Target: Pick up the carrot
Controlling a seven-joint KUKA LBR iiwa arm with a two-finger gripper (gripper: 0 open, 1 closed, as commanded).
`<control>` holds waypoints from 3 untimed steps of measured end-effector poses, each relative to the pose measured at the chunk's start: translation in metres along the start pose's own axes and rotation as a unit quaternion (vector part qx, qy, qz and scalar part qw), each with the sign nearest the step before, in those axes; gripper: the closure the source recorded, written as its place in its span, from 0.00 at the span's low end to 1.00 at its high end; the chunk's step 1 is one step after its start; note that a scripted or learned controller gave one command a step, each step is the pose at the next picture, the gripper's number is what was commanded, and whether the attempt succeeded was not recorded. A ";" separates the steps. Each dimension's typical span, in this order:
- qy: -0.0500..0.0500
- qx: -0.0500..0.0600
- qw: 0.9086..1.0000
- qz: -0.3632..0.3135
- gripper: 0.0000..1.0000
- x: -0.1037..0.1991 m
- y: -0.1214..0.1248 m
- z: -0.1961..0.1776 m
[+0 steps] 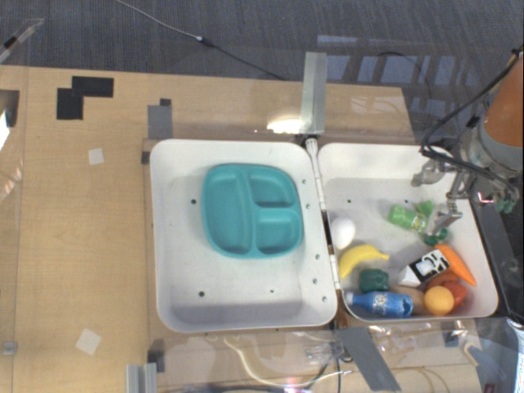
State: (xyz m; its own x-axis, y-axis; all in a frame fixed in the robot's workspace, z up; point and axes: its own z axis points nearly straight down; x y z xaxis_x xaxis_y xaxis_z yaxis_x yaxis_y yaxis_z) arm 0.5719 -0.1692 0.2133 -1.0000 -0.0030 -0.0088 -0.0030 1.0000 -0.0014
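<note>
overhead, wooden bench (74,244), grey carpet (205,15)

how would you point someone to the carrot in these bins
Look in the right white bin, at its near right corner. The carrot lies slanted beside a black-and-white block, just under the gripper. It is long, tapered and orange, unlike the round orange fruit below.

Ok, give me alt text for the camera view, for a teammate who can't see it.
The gripper hangs just above the carrot in the right bin, among toy foods including a banana. The left bin holds a teal divided plate.
</note>
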 end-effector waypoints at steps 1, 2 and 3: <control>-0.001 -0.001 0.989 0.150 0.00 0.039 0.065 -0.045; 0.001 0.000 0.965 0.262 0.00 0.068 0.106 -0.037; 0.001 -0.001 0.954 0.299 0.00 0.082 0.167 -0.023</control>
State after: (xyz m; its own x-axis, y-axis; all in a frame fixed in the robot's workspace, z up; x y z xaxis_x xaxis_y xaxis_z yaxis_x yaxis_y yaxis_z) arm 0.4888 -0.0021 0.2350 -0.8229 0.5682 -0.0047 0.5682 0.8229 0.0052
